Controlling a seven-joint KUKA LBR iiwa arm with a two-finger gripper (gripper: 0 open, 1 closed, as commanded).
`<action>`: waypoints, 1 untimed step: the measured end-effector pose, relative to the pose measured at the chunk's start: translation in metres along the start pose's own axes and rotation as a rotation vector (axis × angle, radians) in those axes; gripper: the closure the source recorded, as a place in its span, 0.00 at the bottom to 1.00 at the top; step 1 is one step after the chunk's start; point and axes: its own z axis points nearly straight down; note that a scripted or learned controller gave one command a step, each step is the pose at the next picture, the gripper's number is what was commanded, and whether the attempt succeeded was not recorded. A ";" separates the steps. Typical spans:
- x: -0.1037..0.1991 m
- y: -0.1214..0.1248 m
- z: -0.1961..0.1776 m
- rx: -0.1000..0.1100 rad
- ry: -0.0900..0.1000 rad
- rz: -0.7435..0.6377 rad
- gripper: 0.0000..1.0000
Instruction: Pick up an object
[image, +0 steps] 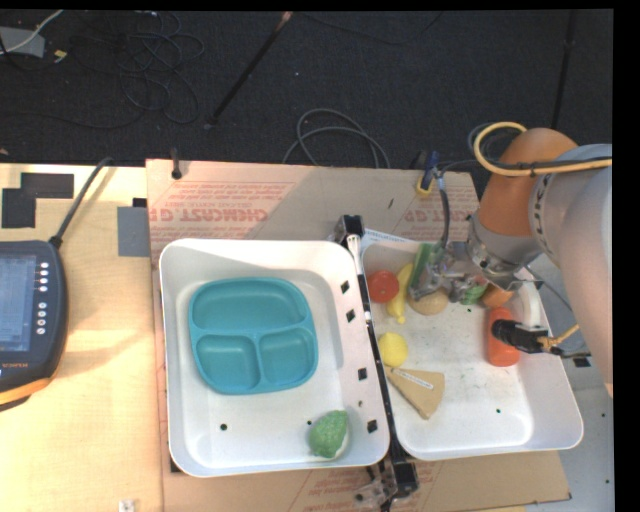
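I see, from left to right, a teal divided plate and green lump in the left bin, then a red ball, lemon and cheese wedge in the right bin, where the gripper sits low beside a tan ball, its state I cannot tell.

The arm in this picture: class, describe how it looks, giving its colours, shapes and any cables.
The arm is thick, rounded and light grey, with a broad orange band above the wrist. A yellowish cable loops beside that band. The gripper is a compact block of dark grey and metal parts.
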 end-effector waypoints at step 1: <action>0.043 -0.086 -0.056 0.008 0.004 0.009 1.00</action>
